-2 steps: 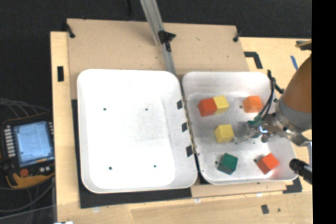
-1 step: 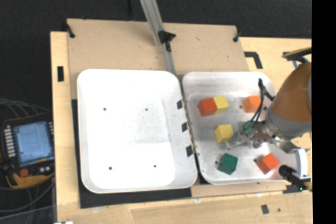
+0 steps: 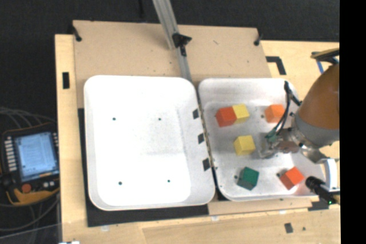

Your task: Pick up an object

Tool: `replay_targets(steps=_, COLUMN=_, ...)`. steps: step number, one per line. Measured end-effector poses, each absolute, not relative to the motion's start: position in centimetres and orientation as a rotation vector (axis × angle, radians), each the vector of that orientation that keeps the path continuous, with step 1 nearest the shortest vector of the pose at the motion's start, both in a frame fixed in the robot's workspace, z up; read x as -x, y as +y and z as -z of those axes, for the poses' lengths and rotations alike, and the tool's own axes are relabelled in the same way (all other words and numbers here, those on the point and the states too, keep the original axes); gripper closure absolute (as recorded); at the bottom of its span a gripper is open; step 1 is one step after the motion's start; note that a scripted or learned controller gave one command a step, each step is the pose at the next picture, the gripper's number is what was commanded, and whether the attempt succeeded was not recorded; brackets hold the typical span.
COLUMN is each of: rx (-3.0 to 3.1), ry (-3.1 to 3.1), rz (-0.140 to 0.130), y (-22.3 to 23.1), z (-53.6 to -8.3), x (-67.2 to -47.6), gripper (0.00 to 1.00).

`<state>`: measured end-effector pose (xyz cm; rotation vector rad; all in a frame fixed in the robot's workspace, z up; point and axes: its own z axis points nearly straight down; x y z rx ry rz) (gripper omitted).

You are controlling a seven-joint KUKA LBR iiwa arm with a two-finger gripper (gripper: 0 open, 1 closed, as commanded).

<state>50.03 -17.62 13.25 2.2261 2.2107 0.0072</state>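
A: What sits closest to us, at the bottom of the frame?

B: The tan worktop (image 3: 171, 226). At the lower left there is a small screen box (image 3: 31, 160) with cables beside it.

A: And a bit further up?

B: 2 white bins side by side. The left bin (image 3: 143, 140) is in the middle of the frame. The right bin (image 3: 229, 94) holds 6 blocks.

A: Which blocks are nearest the bottom?

B: A green block (image 3: 248, 178) and an orange-red block (image 3: 291, 178), both near the bin's lower edge, well apart from each other.

A: Then?

B: A yellow block (image 3: 244, 144) in the middle of the bin. The gripper (image 3: 273, 146) is just to its right, low over the bin floor. The grey arm (image 3: 320, 111) with its orange band comes in from the right side.

A: Are the fingers wide or narrow?

B: I cannot tell. They are dark and blurry, and I see no block between them.

A: What is higher up?

B: A red block (image 3: 226, 116) touching a second yellow block (image 3: 241, 112), and an orange block (image 3: 275, 112) to the right, partly behind the cables on the arm.

A: And at the very top?

B: A silver pole (image 3: 163, 0) slants up from the worktop toward the top of the frame.
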Motion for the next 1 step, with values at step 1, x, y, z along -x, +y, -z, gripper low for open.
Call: replay_targets(steps=1, rx=-2.213, ry=2.221, rz=-0.005, y=-17.59, z=-18.20, x=-51.15, gripper=1.00)
